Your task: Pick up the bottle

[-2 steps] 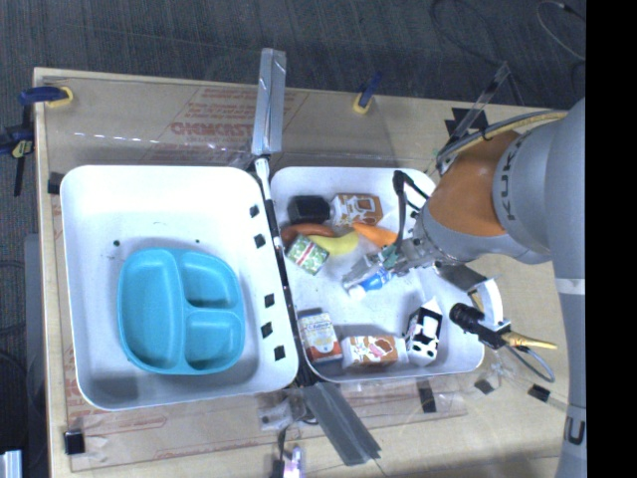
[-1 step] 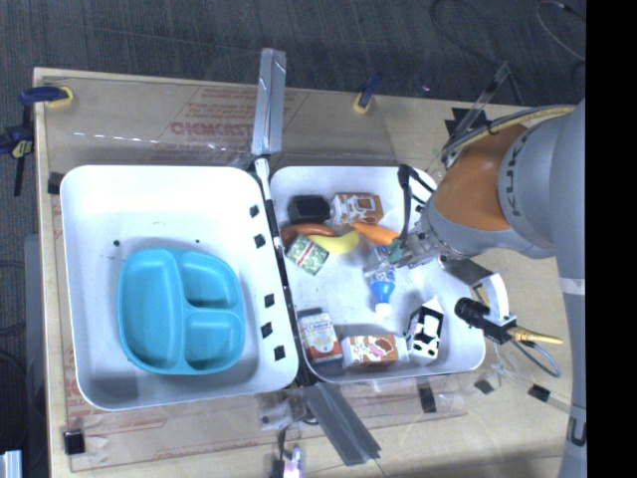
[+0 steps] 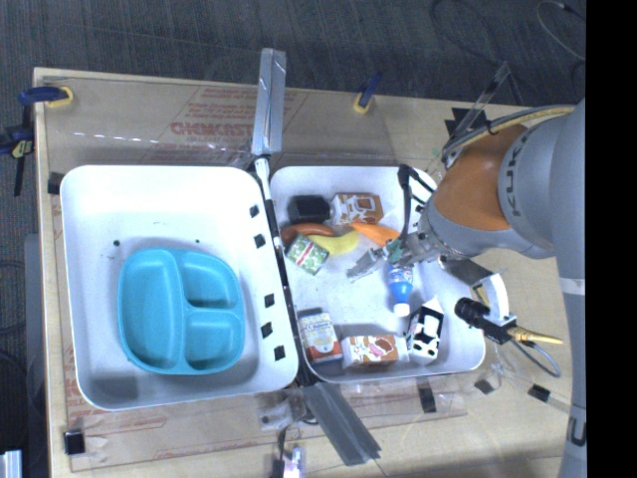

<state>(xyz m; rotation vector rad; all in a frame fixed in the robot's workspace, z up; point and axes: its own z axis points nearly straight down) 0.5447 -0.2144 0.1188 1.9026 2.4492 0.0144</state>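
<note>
From my console, the gripper (image 3: 391,257) sits over the bottle (image 3: 400,285) in the right bin (image 3: 456,364); a blue tray (image 3: 182,310) lies at nine o'clock.

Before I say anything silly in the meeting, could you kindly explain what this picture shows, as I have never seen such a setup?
One camera looks down at a slant on a bench bearing two shallow white bins. The grey machine with the orange band is a robot arm reaching in from the right; its gripper is low over the right bin. Its job is to pick up the bottle, a small clear one with a blue label, lying just below the gripper. I cannot tell whether anything is held. Around it lie small cartons, a black object, and orange and yellow toy food. The left bin holds a blue divided tray.
</note>
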